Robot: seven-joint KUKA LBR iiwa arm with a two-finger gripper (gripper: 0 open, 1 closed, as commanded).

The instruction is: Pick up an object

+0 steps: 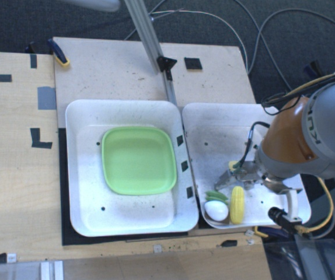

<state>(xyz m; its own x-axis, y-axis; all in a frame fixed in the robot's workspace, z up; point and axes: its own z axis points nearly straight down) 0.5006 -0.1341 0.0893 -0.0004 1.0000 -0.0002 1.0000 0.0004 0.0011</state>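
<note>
2 white bins sat side by side on the bench. The left bin (80, 156) had a green square plate (138, 160) lying flat in the middle. Over in the right bin (214, 127), the arm (299, 139) reached in from the right with the gripper (233, 177) down low near the front corner. Couldn't tell whether it was open or closed tbh, too small and dark. Just below it, a yellow corn cob (237, 205) lay beside a white egg-ish thing (216, 210), with something green (215, 196) right above the egg.
</note>
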